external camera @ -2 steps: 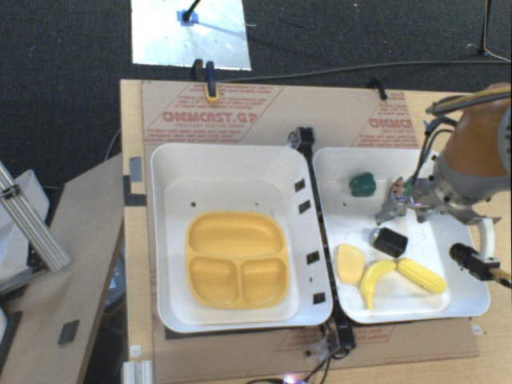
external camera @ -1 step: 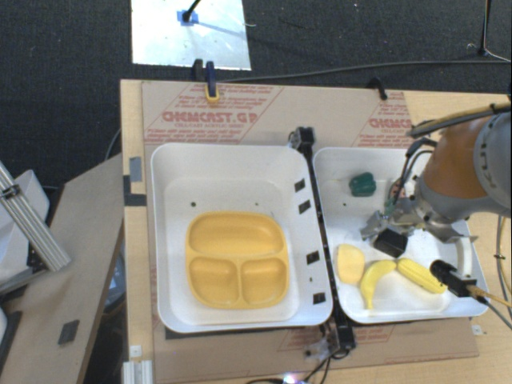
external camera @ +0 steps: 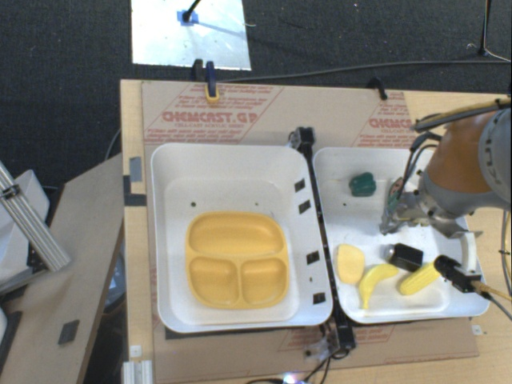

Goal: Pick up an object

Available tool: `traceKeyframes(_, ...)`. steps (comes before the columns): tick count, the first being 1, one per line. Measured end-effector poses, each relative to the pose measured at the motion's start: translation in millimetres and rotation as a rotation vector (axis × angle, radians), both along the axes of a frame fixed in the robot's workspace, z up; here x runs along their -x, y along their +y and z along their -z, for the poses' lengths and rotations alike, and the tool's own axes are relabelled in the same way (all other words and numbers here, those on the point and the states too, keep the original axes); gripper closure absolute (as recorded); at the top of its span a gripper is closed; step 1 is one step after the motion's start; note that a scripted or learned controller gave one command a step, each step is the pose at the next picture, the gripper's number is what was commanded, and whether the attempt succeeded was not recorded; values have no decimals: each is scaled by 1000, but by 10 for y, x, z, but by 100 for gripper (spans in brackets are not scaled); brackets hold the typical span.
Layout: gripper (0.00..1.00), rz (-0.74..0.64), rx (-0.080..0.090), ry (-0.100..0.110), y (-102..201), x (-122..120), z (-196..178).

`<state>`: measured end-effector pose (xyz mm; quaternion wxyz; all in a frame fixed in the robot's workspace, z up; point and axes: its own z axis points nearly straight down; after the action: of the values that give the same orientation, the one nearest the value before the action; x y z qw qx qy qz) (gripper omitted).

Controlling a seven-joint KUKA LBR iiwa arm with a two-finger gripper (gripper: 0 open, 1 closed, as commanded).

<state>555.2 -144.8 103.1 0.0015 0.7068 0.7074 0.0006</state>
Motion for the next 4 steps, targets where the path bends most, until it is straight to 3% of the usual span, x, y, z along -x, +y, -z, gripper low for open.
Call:
traceKeyframes(3, 100, -4, 0, -1, -12, 45, -1415)
traceKeyframes(4, 100, -8, -2, -1, 468, -146, -1492)
